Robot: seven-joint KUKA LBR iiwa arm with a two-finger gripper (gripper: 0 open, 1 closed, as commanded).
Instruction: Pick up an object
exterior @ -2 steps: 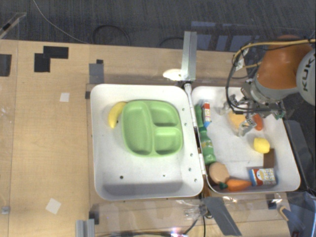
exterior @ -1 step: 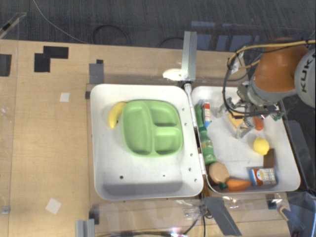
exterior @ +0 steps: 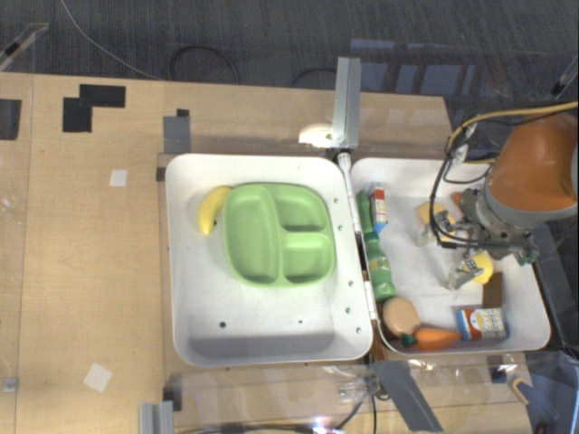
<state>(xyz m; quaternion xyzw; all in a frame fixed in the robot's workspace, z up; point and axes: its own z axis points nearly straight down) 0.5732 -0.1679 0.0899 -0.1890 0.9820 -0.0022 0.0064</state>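
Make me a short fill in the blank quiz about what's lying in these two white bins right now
1. The green divided tray lies in the ____ bin.
2. The banana rests against the tray's ____ edge.
3. The carrot lies along the ____ wall of the right bin.
4. The arm's band above the wrist is coloured ____.

Missing words: left; left; near; orange

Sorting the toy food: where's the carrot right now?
The carrot lies along the near edge of the right bin, between the round bread roll and the small carton.
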